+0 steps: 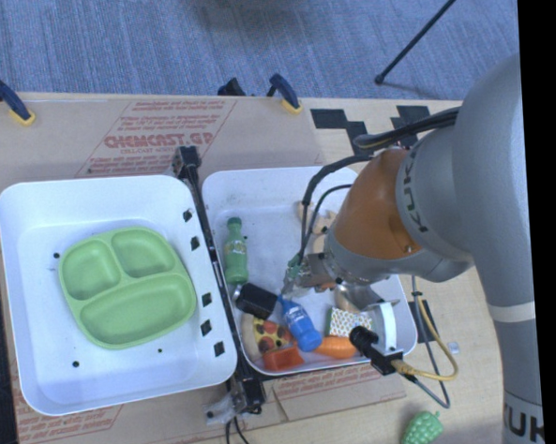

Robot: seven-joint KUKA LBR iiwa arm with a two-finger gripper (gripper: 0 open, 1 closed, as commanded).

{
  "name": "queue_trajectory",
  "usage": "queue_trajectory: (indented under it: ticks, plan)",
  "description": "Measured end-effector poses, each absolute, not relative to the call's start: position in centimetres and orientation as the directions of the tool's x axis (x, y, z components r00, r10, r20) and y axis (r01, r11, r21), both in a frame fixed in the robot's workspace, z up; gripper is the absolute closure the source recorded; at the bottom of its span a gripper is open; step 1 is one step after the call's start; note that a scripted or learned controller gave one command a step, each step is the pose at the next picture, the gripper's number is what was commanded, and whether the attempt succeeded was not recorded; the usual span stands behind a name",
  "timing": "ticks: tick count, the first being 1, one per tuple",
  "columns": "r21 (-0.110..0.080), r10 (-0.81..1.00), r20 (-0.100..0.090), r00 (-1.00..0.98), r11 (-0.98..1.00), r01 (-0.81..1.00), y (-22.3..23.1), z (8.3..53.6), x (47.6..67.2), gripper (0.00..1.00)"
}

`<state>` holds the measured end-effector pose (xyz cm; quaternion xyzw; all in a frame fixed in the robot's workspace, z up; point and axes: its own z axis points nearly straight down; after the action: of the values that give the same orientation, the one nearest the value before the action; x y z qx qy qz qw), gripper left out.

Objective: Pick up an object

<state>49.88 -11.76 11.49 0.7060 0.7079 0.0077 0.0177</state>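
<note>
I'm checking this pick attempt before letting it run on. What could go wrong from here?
1. The blue bottle, black block, carrot and red piece crowd the right bin's near end, so the gripper may nudge or grab several.
2. The arm's wrist hides part of that bin, so a miss may go unseen.

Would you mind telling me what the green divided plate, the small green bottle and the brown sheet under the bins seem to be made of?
Green divided plate: likely moulded plastic, matte, judging by its uniform colour and soft rounded compartment edges.
Small green bottle: probably plastic, slightly glossy, with a faint highlight on its body.
Brown sheet: looks like cardboard or masking paper, flat, dull, with red printed lettering; which one I cannot tell.
</note>
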Motion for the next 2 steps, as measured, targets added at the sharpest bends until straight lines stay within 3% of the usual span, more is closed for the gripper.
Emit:
queue_trajectory:
  ticks: [1, 2]
  plan:
    - [0.039, 1.000, -0.029, 0.009, -0.008, 0.999, -12.7, 11.6, 49.7, 0.00]
    - [0.003, 1.000, -0.002, -0.006, 0.006, 1.000, -9.4, 9.3, 47.8, 0.00]
